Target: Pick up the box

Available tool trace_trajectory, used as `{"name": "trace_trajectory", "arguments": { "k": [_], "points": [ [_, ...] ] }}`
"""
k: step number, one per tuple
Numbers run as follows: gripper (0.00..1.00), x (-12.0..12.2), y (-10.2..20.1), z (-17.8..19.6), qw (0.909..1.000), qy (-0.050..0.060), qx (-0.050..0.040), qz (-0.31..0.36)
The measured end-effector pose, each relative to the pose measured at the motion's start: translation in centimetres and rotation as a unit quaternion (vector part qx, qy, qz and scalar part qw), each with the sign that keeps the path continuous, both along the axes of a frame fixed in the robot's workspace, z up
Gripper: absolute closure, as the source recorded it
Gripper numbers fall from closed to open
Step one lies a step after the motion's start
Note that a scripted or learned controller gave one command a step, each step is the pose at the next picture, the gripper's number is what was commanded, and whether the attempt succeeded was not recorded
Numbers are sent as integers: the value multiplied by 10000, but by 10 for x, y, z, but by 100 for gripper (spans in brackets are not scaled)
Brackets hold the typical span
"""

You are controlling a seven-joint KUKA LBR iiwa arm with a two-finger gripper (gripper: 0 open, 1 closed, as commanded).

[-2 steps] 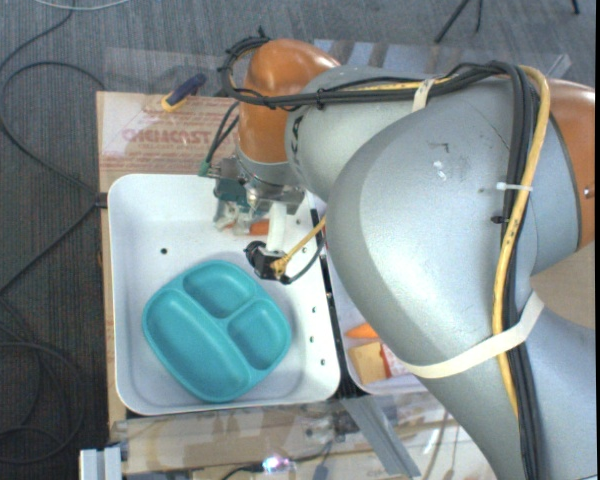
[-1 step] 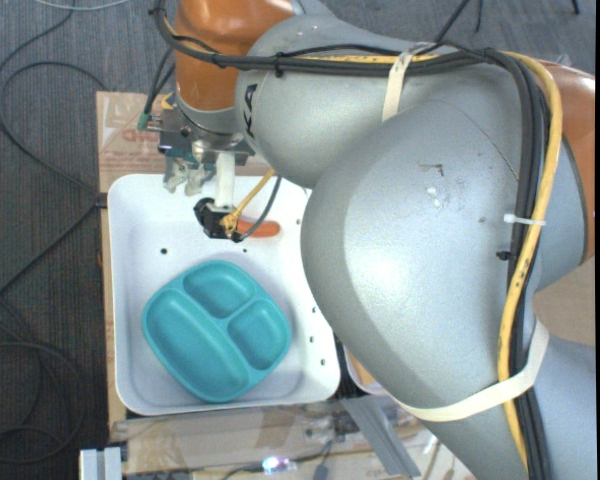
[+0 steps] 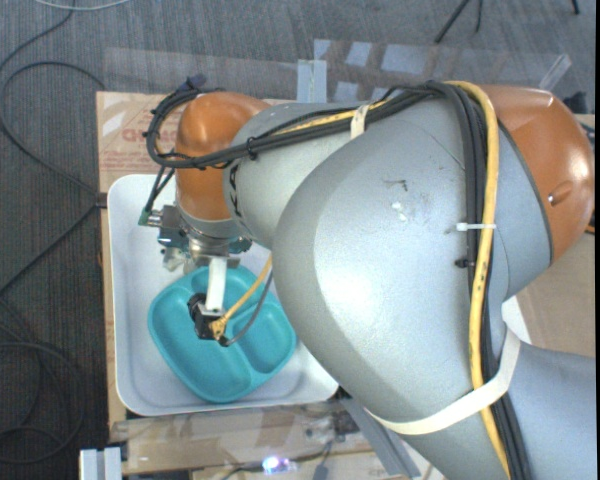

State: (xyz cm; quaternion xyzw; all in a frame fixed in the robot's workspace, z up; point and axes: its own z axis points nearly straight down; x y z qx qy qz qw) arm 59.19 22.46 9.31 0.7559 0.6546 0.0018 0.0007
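From the overhead camera: teal box (image 3: 250,348) lying in the white bin (image 3: 125,268), close to the bin's lower edge and apart from its left edge. Over the box's upper rim, gripper (image 3: 188,258) hanging beneath the orange band (image 3: 205,158) of the grey arm (image 3: 400,248); claw's opening hidden, cannot tell wide or narrow. Black cables (image 3: 40,78) on the floor beyond the bench's left edge.
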Motion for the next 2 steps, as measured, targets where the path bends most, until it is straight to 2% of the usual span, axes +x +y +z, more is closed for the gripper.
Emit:
{"name": "trace_trajectory", "arguments": {
  "k": [1, 2],
  "points": [
    [100, 16, 8, 182, 9996, 29, -31, -286],
    [100, 3, 9, -4, 9989, -10, 5, -469]
  ]
}}
